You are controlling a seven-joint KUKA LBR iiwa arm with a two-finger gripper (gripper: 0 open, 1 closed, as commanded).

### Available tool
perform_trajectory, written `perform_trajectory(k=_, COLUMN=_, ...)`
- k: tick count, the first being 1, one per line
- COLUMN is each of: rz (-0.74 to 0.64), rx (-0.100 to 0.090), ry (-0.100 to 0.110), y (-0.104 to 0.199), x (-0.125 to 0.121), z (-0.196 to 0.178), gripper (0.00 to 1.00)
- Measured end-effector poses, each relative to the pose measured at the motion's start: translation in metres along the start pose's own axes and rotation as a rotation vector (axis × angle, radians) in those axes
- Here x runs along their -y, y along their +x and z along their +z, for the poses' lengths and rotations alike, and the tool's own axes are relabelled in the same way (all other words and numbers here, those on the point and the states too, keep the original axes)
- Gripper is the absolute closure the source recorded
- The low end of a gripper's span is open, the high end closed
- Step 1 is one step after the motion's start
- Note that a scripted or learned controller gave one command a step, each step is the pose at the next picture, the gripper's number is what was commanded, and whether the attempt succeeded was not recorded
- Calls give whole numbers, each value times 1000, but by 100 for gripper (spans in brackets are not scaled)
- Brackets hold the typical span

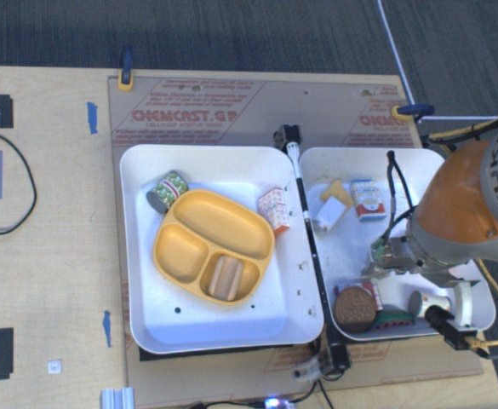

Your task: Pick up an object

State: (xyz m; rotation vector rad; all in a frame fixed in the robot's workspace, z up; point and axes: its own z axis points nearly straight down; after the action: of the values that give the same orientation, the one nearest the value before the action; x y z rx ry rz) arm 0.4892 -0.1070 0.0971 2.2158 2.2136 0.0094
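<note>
Where arm (461, 207) overhangs, brown disc (356, 308).

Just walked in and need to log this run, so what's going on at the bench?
The grey and orange arm reaches in over the right bin, its hand low near a round brown object at the bin's front. Small packages lie toward that bin's back. The left bin has a yellow divided tray with a can and a small packet beside it. Nothing looks lifted yet.

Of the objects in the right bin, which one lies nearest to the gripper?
The round brown object at the near-left corner of the right bin; the small cartons lie farther, toward the far side.
</note>
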Motion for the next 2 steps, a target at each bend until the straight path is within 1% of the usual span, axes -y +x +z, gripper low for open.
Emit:
perform_trajectory(k=1, rz=-3, rx=-3, ry=9, y=73, x=8, z=-88, gripper=100)
perform_trajectory(k=2, rz=-2, rx=-2, ry=10, y=47, x=-53, z=-87, gripper=100)
